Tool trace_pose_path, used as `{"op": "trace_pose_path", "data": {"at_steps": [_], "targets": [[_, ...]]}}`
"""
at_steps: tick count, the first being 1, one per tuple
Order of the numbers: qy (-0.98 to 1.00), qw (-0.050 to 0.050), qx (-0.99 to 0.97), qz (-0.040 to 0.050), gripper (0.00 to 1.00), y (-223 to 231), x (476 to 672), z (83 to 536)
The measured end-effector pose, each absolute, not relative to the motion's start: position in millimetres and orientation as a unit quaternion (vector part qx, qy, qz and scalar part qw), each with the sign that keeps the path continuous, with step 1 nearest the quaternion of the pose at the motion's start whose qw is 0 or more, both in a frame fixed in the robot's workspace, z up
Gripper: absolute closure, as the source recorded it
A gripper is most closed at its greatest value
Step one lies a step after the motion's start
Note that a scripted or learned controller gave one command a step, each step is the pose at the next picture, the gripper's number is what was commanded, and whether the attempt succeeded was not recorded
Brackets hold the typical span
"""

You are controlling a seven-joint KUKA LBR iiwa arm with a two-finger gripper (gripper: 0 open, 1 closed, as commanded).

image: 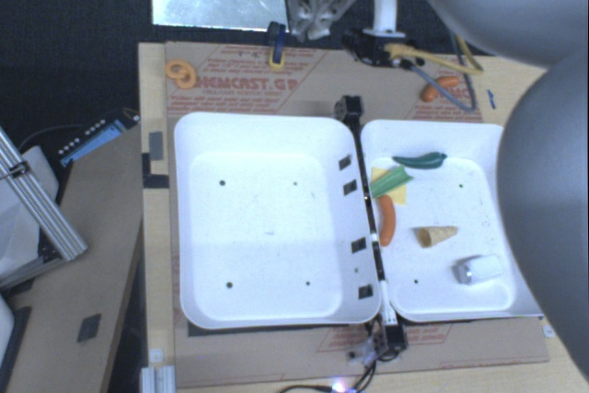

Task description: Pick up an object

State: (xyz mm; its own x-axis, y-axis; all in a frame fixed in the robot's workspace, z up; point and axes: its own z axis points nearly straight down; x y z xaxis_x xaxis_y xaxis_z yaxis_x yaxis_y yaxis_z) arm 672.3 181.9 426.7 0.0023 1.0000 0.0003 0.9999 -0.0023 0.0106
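Note:
The right bin (488, 198) holds several small things: a dark green pod (425, 160), a light green and yellow piece (390, 180), an orange sausage shape (387, 220), a tan wedge (436, 236) and a silvery white lump (477, 270). My gripper (313, 21) hangs high above the bench's far edge, beyond both bins and well apart from every object. Nothing shows beneath it or in it. The left bin (267, 216) lies to the left of a black divider strip.
My grey arm (543, 133) looms large over the right side and hides the right bin's outer edge. Beyond the bins lie an orange ring (180, 73), a blue and yellow clamp (275, 46), and cables with an orange tool (442, 87).

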Motion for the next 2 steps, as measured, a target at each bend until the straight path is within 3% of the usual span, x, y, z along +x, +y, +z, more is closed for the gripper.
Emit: {"op": "trace_pose_path", "data": {"at_steps": [1,2], "targets": [[0.710,-0.001,0.704,0.0007,1.00,237.6,627.2,413.4],[0.708,0.002,0.706,0.0024,1.00,233.7,670.2,425.2]]}}
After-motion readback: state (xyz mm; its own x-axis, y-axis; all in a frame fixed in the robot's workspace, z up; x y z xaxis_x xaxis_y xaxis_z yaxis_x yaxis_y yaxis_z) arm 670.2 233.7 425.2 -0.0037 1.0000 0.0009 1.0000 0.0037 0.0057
